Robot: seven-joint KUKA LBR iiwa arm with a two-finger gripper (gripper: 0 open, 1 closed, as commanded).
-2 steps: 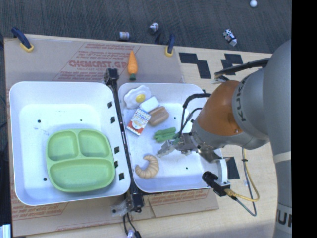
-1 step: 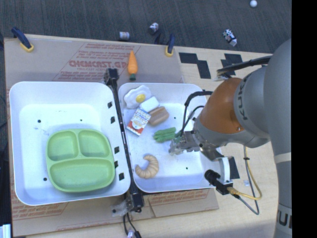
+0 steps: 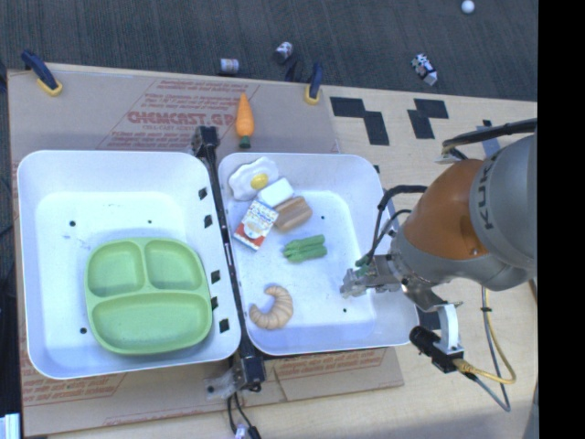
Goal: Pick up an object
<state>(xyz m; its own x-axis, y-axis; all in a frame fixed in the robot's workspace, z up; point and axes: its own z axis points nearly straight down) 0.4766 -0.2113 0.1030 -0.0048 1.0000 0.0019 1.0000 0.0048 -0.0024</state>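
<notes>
Pincer (image 3: 355, 283) over right bin (image 3: 366, 176) | cardboard bench (image 3: 302, 108) | dark carpet (image 3: 137, 16)

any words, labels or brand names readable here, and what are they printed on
"CHEMCAST" in red on the cardboard sheet under the bins; the letters after it and the smaller red lines are too blurred to read.
Small carton in the right bin: print too small to read.
Arm's grey link: dark lettering, cut off, unreadable.

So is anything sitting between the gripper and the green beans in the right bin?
Nothing visible. The gripper is at the right bin's right side, and the green beans lie to its upper left with bare white floor between them. The croissant sits lower left, off that line.
</notes>
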